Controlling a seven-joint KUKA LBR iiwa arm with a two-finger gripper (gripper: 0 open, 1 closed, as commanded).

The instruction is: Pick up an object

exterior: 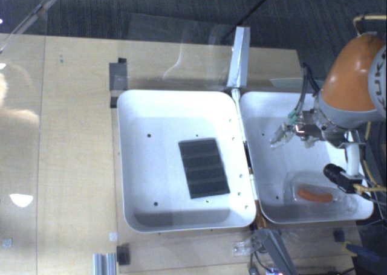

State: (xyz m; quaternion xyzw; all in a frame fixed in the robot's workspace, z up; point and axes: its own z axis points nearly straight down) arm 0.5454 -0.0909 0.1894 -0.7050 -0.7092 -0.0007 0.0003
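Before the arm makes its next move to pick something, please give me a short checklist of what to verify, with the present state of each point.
1. Target in the right bin: an orange object lies near its front, seemingly inside a clear wrapper. Ok.
2. Gripper above that target: it hangs over the rear part of the right bin, away from the orange object. Not ok.
3. Finger opening: cannot tell.
4. Anything held already: cannot tell.
5. Other candidate: a dark ribbed rectangular pad lies flat in the left bin, apart from the walls. Ok.
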